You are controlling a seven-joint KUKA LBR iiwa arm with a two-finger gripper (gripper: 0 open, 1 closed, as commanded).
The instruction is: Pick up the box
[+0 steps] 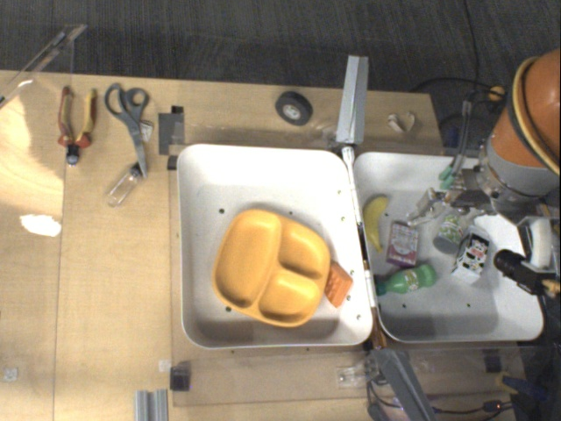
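One box (472, 255) in right bin (517, 323), under pincer (449, 202).

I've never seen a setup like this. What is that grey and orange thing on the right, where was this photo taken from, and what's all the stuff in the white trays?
It is a robot arm, reaching in from the right. One camera above the bench looks down at a slant. Its gripper hangs over the right bin; whether it holds anything I cannot tell. That bin holds a banana, a small purple packet, a green bottle and a small white box. The left bin holds a yellow divided plate with an orange block at its edge. On the bench lie pliers, scissors and a tape roll.
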